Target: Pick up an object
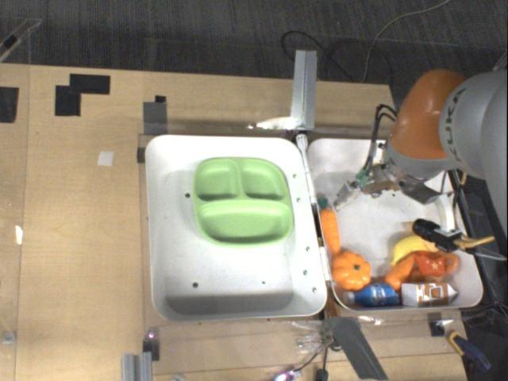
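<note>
Reaching in from the right, my arm [444, 125] hangs over the right bin [349, 155], with the orange band above the wrist near the bin's far right corner. My gripper [346, 194] points toward the left wall of this bin, over the bare white floor of its upper half. It has nothing in it, and how far it is spread I cannot tell from this slant.

All the objects lie in the near half of the right bin. A carrot [329, 230] lies along the left wall, just below my gripper. Beside its lower end sits a small pumpkin [351, 269]. A blue can [375, 295] and a white carton [429, 294] lie along the near wall. A banana [411, 249] and a tomato [434, 265] are toward the right side.

In the left bin [171, 221] rests a green divided plate [242, 200].
</note>
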Motion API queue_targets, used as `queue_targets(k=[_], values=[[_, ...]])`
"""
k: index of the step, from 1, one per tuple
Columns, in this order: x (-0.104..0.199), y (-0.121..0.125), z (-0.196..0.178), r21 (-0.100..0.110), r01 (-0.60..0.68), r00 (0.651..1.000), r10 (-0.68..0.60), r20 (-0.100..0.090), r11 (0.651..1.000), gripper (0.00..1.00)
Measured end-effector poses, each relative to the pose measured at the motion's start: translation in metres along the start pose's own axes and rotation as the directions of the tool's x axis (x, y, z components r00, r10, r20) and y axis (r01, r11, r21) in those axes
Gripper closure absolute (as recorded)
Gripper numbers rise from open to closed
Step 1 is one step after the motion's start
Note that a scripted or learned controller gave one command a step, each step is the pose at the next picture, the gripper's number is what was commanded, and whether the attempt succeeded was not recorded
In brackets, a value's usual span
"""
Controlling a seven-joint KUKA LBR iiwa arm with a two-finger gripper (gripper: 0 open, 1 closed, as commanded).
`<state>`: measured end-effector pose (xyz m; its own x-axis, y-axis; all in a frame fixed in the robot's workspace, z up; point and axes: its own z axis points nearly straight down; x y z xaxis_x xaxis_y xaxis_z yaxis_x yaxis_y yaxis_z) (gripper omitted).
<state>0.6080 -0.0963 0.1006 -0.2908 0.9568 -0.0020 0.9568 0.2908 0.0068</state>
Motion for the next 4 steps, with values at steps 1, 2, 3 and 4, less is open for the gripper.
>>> queue_targets(k=[1, 2, 3, 4], values=[[0.0, 0.002, -0.012, -0.007, 0.0, 1.0, 0.0, 0.002, 1.0, 1.0], [0.06, -0.051, -0.086, 0.001, -0.031, 1.0, 0.031, -0.001, 1.0, 1.0], [0.022, -0.082, 0.009, -0.008, -0.129, 0.992, 0.129, 0.004, 0.992, 1.0], [0.02, -0.082, 0.009, -0.009, -0.131, 0.991, 0.131, 0.006, 0.991, 0.0]])
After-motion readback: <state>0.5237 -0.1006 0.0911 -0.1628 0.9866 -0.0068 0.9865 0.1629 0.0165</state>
